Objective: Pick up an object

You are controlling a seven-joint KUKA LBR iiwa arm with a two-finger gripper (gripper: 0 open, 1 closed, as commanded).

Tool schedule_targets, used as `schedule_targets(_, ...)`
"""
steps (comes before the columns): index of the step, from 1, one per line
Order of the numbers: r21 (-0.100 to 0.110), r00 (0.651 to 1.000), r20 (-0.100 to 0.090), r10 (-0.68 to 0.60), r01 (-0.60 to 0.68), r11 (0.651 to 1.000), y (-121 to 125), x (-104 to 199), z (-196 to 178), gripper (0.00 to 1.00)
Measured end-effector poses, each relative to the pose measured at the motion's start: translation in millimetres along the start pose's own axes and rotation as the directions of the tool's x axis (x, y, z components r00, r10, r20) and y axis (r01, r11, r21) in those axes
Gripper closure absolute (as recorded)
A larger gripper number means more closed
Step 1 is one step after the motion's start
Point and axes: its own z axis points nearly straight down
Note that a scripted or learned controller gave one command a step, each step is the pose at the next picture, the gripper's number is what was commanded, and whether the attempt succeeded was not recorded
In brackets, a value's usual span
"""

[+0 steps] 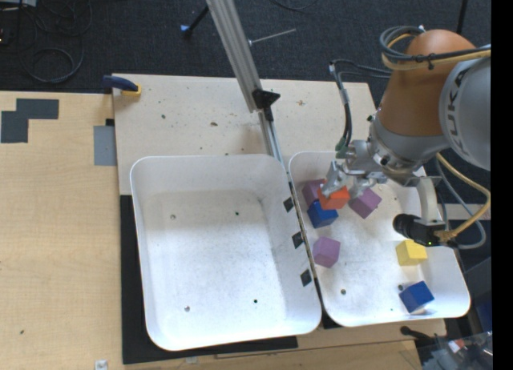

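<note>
My gripper (343, 184) sits low in the right bin (449, 308), and I see the orange block (336, 197) pinched between its fingers. The block is right under it, above a blue block (321, 215), so I'd go straight up.

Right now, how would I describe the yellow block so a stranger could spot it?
Look in the right-hand bin, along its right side. The yellow block sits there, just above a blue block near the front corner. It is the bin's one yellow piece.
</note>
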Motion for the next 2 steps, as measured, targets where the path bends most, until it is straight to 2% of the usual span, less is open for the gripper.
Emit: schedule_targets(2, 0.0, 1.0, 0.0, 0.0, 0.0, 1.0, 7, 104, -8, 1.0)
